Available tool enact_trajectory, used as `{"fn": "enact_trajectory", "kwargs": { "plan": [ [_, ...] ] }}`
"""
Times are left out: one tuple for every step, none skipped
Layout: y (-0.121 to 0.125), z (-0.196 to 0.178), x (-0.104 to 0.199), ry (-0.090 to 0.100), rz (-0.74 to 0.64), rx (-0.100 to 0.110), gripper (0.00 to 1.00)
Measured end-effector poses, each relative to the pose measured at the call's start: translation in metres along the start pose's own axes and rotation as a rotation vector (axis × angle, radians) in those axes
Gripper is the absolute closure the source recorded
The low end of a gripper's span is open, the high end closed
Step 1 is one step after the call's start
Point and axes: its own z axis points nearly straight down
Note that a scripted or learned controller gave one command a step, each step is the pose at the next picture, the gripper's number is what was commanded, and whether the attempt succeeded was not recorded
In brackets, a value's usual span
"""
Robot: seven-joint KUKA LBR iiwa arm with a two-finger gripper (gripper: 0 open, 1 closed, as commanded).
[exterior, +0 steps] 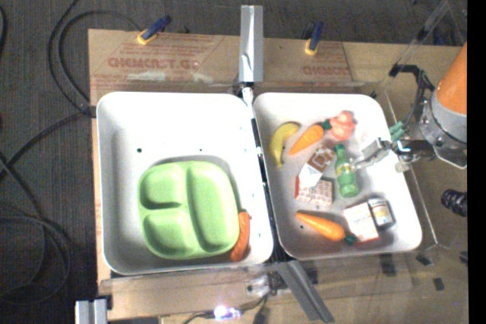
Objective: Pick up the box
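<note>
Presently, the contents as they lie:

- Right bin (395, 235): a crowded heap of toy food, the pieces touching or overlapping, which leaves little free room around any one of them.
- Box (316, 177): white with a brown patch on its upper part, lying flat near the middle of the right bin. A carrot (306, 139) lies against its upper end, a green bottle (345, 177) sits just beside it on the right, and a second carrot (322, 226) lies just below it. Hemmed in on three sides, it looks awkward to grip cleanly.
- Banana (282, 140): at the left wall of the right bin, close to the upper carrot.
- Small carton (361, 223) and dark-capped jar (380, 212): side by side in the lower right corner.
- Gripper (380, 149): reaching in over the right rim, near the green bottle and apart from the box. Nothing shows between its parts; whether it is released or clenched cannot be told.
- Left bin (114, 133): holds a green divided tray (187, 207), with an orange item (243, 235) wedged between the tray and the bin wall.
- Status, judged: box not yet taken; approach stage.
</note>
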Motion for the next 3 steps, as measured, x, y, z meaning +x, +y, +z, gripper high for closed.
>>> {"fn": "enact_trajectory", "kwargs": {
  "plan": [
    [0.001, -0.008, 0.002, 0.003, -0.003, 0.002, 1.0],
    [0.001, -0.008, 0.002, 0.002, -0.003, 0.002, 0.0],
    [0.001, -0.018, 0.025, 0.0, 0.187, -0.002, 0.0]
  ]
}}
